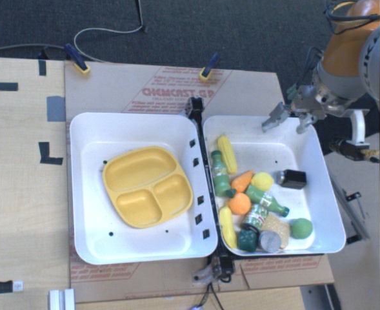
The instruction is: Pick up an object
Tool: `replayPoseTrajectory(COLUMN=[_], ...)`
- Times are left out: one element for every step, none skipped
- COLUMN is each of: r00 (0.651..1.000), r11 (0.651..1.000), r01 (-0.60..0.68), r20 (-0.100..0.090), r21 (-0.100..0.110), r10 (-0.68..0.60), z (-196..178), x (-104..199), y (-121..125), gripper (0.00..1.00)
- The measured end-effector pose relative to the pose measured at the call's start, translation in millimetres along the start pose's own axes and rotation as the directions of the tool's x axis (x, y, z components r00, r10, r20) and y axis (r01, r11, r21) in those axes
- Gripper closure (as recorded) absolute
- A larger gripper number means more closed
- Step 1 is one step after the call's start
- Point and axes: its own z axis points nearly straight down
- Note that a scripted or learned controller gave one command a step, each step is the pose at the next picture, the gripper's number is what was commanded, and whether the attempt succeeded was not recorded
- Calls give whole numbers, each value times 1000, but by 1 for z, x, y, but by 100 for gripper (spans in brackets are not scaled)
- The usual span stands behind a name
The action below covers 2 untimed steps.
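**Ana:** Hanging over the far right corner of the right bin [325, 173], the pincer [286, 118] has its two fingers spread apart with nothing between them. No object is picked yet, I'd say.

**Ben:** Where are the candidates?

**Ana:** All in the right bin, crowded toward its left and near side: a yellow corn cob [226, 152], a green bottle [219, 173], a carrot [242, 181], a lemon [262, 181], an orange [239, 203], a second bottle [267, 205] lying on its side, a green ball [300, 227]. A black block [293, 178] lies apart from the pile, nearest the pincer.

**Ben:** What could go wrong?

**Ana:** The pile is my worry. Things touch or overlap there, so a finger may land on a neighbour and shove the target away, or close on two at once. Round fruit could squirt out. The block seems the cleaner pick.

**Ben:** Anything in the way?

**Ana:** The bin's rim sits just below the pincer; a steep descent there might clip it. The left bin [86, 173] holds a yellow divided tray [148, 186], well clear. Clamps [209, 66] and cable lie beyond on the worktop [22, 173].
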Motion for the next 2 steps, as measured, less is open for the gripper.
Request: replayPoseTrajectory(r00=[1000,1000], r11=[1000,1000], r01=[0,1], r20=[0,-1], r21=[-1,2], r10=[0,-1], z=[128,119], x=[56,57], y=[-3,-4], gripper=[0,100])
